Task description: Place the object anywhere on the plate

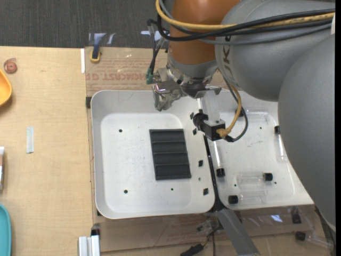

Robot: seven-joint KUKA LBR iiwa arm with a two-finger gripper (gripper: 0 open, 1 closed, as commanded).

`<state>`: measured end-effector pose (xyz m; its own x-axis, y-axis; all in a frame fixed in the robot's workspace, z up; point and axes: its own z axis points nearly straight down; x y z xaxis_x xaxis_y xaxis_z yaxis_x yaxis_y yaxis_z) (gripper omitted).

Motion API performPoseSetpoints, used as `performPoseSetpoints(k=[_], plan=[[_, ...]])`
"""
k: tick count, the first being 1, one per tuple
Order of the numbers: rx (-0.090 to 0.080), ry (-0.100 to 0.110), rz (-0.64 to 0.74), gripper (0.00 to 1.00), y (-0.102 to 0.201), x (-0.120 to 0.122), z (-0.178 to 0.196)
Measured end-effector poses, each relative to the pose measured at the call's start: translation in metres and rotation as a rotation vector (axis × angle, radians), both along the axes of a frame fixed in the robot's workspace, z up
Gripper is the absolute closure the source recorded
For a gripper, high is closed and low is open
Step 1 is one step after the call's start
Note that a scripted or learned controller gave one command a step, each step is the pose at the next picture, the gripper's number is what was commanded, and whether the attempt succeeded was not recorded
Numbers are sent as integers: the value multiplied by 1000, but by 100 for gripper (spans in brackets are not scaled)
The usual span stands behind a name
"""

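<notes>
White left bin (106,143) holds a black ridged block (170,154); my gripper (166,96) hovers above its far rim, state unclear.

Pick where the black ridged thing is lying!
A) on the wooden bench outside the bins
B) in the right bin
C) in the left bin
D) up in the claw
C: the black ridged thing lies flat on the floor of the left bin, well below the claw, which hangs near that bin's top rim.
</notes>
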<state>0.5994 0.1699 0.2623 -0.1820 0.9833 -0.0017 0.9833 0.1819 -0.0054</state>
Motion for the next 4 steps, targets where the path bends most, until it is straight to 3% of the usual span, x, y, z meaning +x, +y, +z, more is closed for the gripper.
performPoseSetpoints(k=[1,2,3,4], plan=[[1,-4,178,100,45,-8,39],[3,-1,571,100,48,-48,9],[5,-2,1033,100,50,-61,-11],[6,-4,1554,100,58,-26,-4]])
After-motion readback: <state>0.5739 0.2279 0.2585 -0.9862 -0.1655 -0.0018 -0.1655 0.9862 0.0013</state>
